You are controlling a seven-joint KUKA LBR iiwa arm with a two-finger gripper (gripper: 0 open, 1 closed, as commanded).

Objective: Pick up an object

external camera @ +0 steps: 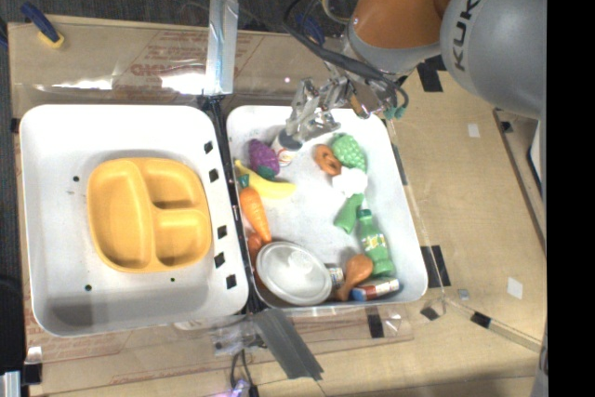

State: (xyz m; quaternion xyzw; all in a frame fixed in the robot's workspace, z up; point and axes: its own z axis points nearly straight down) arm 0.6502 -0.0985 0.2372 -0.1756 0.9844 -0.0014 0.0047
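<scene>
Hanging over the right bin [402, 200], the gripper [290, 138] sits just beside the purple grape bunch [262, 156], a small knobbly cluster near the banana [265, 184]; jaws' opening cannot be told.

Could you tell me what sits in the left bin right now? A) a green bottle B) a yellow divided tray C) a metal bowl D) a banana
B: the yellow divided tray lies in the left bin, while the metal bowl, green bottle and banana lie in the right bin.
</scene>
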